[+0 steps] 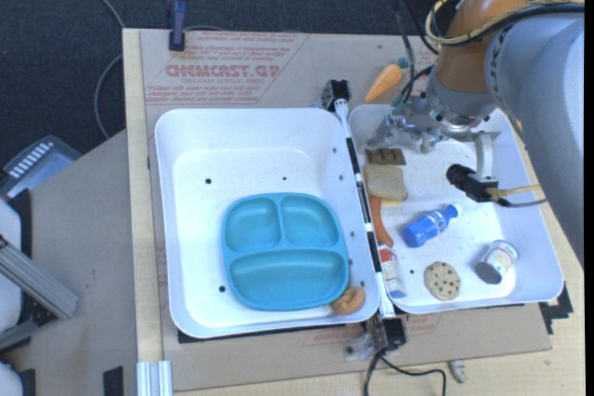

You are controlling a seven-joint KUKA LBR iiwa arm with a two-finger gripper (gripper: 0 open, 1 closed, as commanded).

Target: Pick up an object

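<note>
- The hand [406, 127] is low at the back left corner of the right bin [529, 287], just over a brown piece [387, 157].
- I cannot tell if it is gripping anything.
- This looks like the reaching step.
- Near it lie a slice of bread [386, 183], a blue bottle [428, 225], a cookie [443, 280] and a small can [497, 261].
- The blue tray [283, 249] sits in the left bin [190, 199].
- Next, it should close on one thing and lift straight up.

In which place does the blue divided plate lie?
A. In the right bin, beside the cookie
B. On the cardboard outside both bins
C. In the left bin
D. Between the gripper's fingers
C: the blue divided plate lies flat on the floor of the left bin, while the cookie is in the right bin.
</note>
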